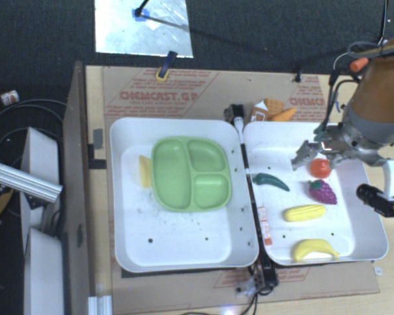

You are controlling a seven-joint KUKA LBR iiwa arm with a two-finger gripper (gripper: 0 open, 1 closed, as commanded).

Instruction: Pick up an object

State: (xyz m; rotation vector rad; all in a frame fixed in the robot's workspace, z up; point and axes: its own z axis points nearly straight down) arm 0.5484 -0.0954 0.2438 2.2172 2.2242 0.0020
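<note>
Arm over right bin, gripper (313, 151) low among toy food.

Camera view: the arm (381, 104) comes in from the frame's right, with its gripper at the upper middle of the right bin (374, 241). Fingers are spread apart, nothing between them. The tomato (320, 168) sits just right of and below the fingertips, very near; contact cannot be told. Grapes (322, 191) lie just below the tomato. A green pepper (271, 182) lies near the bin's left wall. Corn (304, 212) lies lower centre, a banana (314, 249) at the bottom. The left bin (128, 241) holds a green divided plate (190, 174), with a yellow piece (144, 171) at its left edge. An orange item (276, 112) lies on the cardboard above the right bin.
</note>
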